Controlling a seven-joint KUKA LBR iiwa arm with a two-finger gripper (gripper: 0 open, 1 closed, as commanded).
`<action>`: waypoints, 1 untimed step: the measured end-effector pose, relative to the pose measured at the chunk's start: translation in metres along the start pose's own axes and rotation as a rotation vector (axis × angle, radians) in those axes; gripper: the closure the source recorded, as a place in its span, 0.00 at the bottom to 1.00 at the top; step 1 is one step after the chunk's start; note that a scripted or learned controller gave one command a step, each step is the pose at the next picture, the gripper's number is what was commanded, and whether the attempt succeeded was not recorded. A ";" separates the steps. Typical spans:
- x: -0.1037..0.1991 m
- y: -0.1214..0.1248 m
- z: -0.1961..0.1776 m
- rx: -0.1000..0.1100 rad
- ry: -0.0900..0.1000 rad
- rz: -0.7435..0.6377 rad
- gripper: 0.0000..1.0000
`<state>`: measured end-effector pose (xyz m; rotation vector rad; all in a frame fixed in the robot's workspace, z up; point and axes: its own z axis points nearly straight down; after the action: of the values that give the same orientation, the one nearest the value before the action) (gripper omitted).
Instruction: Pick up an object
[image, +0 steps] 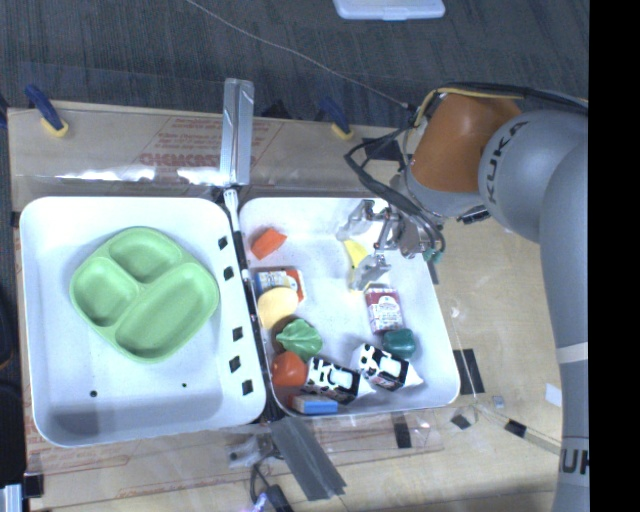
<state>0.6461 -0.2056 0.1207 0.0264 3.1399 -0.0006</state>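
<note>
The arm (530, 150), grey with an orange band, carries the letters "KUKA", partly legible on its casing, and reaches over the upper right corner of the right bin (320, 215). The left bin (50, 300) holds one green sectioned plate (145, 290) with three compartments.

The gripper (372, 245) hangs over the upper middle of the right bin. Its fingers stand apart, with a yellow object (354, 252) directly at them; whether they clamp it cannot be told from this angle.

Just below the gripper lies a red packet (383, 308) bearing a label too small to read, and a dark green item (399, 342) touches its lower end. Two black-and-white cow-patterned pieces (358, 374) lie along the bin's lower edge.

Along the left wall, well apart from the gripper: an orange block (267, 242), a yellow round item (276, 305) against a printed carton, a green leafy toy (299, 335), a red-orange ball (289, 370), and a small blue piece (318, 405).
</note>
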 end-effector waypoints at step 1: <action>0.007 0.017 0.028 -0.001 0.001 0.050 0.00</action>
<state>0.6398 -0.1883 0.0927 0.1050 3.1392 0.0007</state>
